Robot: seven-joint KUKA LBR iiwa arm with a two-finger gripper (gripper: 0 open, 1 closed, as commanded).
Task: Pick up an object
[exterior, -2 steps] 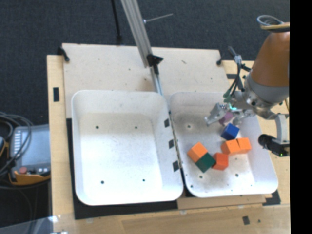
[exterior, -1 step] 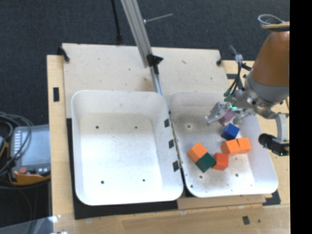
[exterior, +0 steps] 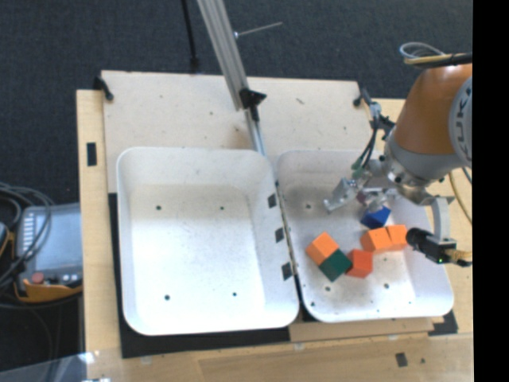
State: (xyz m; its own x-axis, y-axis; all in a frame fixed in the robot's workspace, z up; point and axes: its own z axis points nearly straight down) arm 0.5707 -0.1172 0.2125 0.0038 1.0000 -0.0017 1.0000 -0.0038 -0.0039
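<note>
1. The grey arm with the orange band (exterior: 433,118) is reaching in from the right, and its metal two-finger end effector (exterior: 362,197) is hanging over the upper middle of the right-hand shallow white plastic bin (exterior: 318,309).
2. The small blue block (exterior: 376,216) is lying just below and to the right of the end effector, partly tucked under the wrist hardware. It is looking like the likeliest target, though that is a judgement.
3. The view is too cluttered here to settle how far apart the fingers are standing; I cannot tell, and I am seeing nothing clearly between them.
4. Other pieces are sitting in the same bin: an orange rectangular block (exterior: 385,238) just below the blue one, an orange cube (exterior: 322,247) further left touching a dark green cube (exterior: 336,265), and a red-orange cube (exterior: 361,263) beside the green one.
5. The left-hand white plastic bin (exterior: 131,181) is sitting alongside on the pale wooden worktop (exterior: 175,102).
6. Handling judgement: the blocks are appearing rigid, light and flat-faced, probably painted wood. They should not be crushing, but smooth faces may be slipping.
7. Best hold: closing on two opposite flat faces, centred, and avoiding corners. The green and orange cubes are touching, leaving little finger room; the blue block is standing freer.
</note>
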